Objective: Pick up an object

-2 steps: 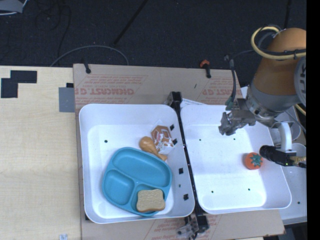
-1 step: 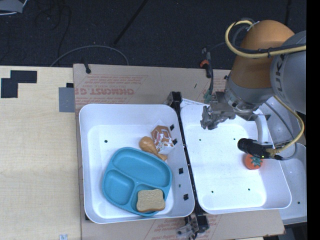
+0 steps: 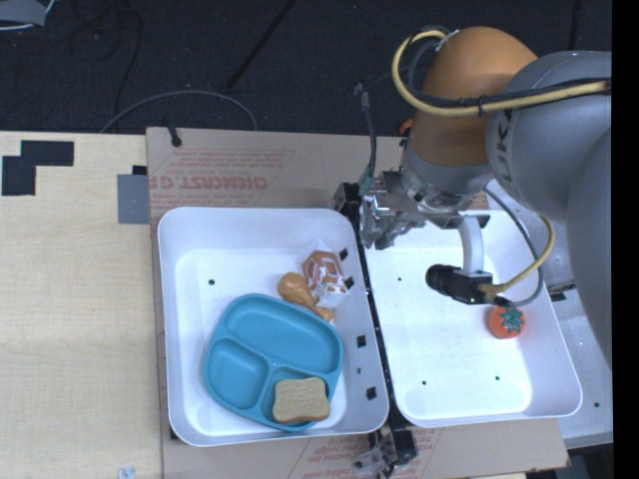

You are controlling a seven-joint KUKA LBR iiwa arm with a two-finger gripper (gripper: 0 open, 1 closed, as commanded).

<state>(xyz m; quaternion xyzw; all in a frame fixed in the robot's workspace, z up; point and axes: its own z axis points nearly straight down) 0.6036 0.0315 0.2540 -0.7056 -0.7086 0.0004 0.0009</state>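
While a pale wooden benchtop (image 3: 70,297) stretches away at the left, two shallow white bins sit side by side on a sheet of printed cardboard (image 3: 250,168) — the scene viewed from above at a slant. Inside the left bin (image 3: 185,238), a blue divided plate (image 3: 272,359) lies toward the near side, with a slice of toast (image 3: 301,400) resting in its lower right compartment. Just beyond the plate's far edge, a tan drumstick-shaped toy (image 3: 298,290) lies touching a small crinkled packet (image 3: 325,275) in brown and white, both close to the bin's right wall. Black clips (image 3: 361,342) mark the seam where the two bins meet. Over the right bin (image 3: 449,387), the grey arm (image 3: 544,138) with its orange band (image 3: 469,78) reaches in from the right, a yellow cable (image 3: 404,73) looping around the wrist. Its gripper (image 3: 384,230) hangs at the bin's far left corner, near the seam; whether the fingers are open or closed cannot be told from this angle, and nothing is visibly between them. A dark cylindrical fitting (image 3: 454,283) on a white bracket projects below the wrist over the bin floor. Near the right wall, a small orange-red tomato-like toy with a green top (image 3: 506,322) sits on the white floor — just beside that fitting, well apart from the gripper.
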